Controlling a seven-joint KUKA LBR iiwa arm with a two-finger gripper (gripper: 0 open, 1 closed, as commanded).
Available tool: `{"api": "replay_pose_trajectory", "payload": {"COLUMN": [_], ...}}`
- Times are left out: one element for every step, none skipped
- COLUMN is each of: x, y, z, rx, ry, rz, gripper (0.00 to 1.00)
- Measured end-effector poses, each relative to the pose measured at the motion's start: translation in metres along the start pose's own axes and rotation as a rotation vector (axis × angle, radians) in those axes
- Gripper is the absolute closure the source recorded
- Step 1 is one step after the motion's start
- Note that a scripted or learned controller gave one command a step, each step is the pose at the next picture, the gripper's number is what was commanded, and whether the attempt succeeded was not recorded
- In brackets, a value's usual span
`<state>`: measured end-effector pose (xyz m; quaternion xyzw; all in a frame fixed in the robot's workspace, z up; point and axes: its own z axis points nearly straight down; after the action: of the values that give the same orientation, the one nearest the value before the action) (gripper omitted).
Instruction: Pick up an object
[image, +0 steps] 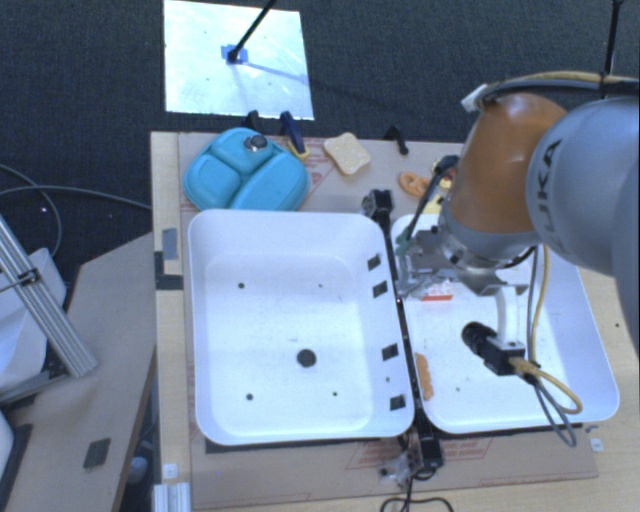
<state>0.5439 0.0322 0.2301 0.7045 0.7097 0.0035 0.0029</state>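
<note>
Two shallow white bins are seen side by side on a bench, viewed from above at a slant. In the left bin (215, 300), a small dark round object (306, 357) is seen slightly toward five o'clock of the bin's middle, apart from all walls. The right bin (590, 385) is largely covered by the grey arm with its orange band (505, 180), which is extended in from three o'clock. The gripper (425, 265) is lowered at the right bin's ten o'clock corner, close to the divider between the bins; whether it is spread or pressed together cannot be told, since it is hidden under the wrist. A small white and red item (437, 292) is glimpsed just beneath the wrist. A thin orange-brown object (423, 376) is laid at the right bin's seven o'clock side, near the divider. Beyond the bins, toward twelve o'clock, a blue compartment tray (245, 172), a toast-like piece (347, 153) and a small orange item (412, 183) are rested on the bench.
</note>
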Motion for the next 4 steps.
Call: {"api": "replay_pose_trajectory", "payload": {"x": [0.109,0.142,0.122,0.164], "y": [0.038,0.053,-0.065,-0.018], "z": [-0.018,0.049,0.118,0.147], "rx": [0.002,0.009,0.026,0.006], "ry": [0.005,0.0,-0.003,0.001], "rz": [-0.007,0.001,0.007,0.002], "gripper": [1.0,1.0,1.0,1.0]}}
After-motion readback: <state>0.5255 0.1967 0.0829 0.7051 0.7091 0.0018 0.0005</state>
